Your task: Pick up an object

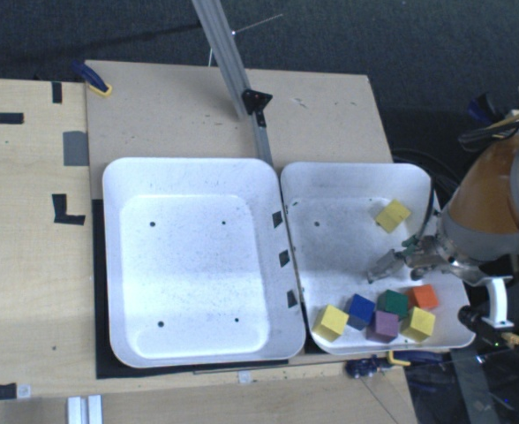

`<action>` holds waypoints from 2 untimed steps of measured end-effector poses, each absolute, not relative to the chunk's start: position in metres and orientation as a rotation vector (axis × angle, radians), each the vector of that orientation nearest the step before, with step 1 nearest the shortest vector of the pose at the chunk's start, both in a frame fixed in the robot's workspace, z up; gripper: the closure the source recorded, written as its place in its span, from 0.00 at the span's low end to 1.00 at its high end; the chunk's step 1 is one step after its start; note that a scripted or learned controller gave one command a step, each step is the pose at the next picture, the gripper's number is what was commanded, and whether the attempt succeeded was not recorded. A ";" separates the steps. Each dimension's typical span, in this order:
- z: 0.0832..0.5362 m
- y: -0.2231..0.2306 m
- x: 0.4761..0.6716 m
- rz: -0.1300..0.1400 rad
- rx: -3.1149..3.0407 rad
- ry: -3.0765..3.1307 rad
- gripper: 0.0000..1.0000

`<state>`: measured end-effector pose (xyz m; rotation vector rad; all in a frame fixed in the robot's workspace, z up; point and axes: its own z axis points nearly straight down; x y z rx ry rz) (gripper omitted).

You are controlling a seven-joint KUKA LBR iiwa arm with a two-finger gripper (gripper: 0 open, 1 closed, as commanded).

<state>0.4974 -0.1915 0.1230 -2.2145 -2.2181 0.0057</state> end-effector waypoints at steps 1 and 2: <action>0.136 -0.192 0.498 0.002 -2.216 -2.222 1.00; 0.195 -0.200 0.501 -0.002 -2.224 -2.227 1.00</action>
